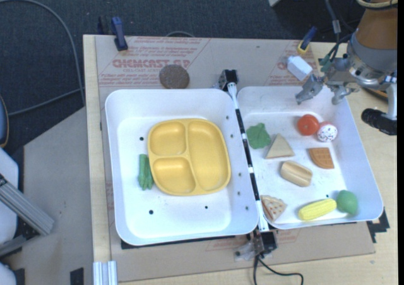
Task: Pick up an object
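The left bin (120,151) carries a yellow divided plate (188,155) set near its middle, its three wells bare, with a green bean pod (145,172) lying just beside the plate's left edge on the bin floor; that layout reads as a sorting destination, with the plate waiting to receive items. The black hinge strip (243,145) between the bins keeps the two trays butted together so a carried item has little gap to cross. The right bin (366,176) holds the pickable toy food, spread loosely rather than stacked, which leaves room around most pieces for fingers to descend: a green leafy piece (257,135) near the divider, a tan wedge (279,147) touching or almost touching it, a bread roll (296,173), a cracker slice (273,206) at the front edge, a corn cob (317,209) just beside a green round piece (347,201), a toast square (322,157), and a red tomato (307,124) next to a white speckled ball (327,132). The gripper (323,90) hangs above the bin's far edge, fingers spread apart and holding nothing. It sits nearest the tomato, which seems the likeliest target, though the ball crowding its right side could foul a closing finger.
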Motion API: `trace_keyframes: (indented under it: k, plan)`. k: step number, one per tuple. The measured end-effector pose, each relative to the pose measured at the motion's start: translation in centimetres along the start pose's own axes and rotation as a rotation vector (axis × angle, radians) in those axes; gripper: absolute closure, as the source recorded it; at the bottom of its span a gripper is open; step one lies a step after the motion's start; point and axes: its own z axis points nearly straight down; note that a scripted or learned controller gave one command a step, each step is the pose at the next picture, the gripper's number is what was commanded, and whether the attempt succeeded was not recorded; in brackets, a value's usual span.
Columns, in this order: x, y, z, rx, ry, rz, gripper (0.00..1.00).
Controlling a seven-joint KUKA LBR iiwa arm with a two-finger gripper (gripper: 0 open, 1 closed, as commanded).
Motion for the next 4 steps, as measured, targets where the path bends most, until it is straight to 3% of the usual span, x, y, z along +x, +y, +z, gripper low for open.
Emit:
trace_keyframes:
  k: [1,2,3,4]
  plan:
    - [-2.0,1.5,7.8,0.002,0.0,0.001,0.0]
    - [-3.0,0.3,12.4,0.002,0.0,0.0,0.0]
    - [-3.0,0.4,11.3,-0.002,-0.001,0.0,1.0]
    - [6.8,-1.7,2.6,-0.002,0.001,-0.002,1.0]
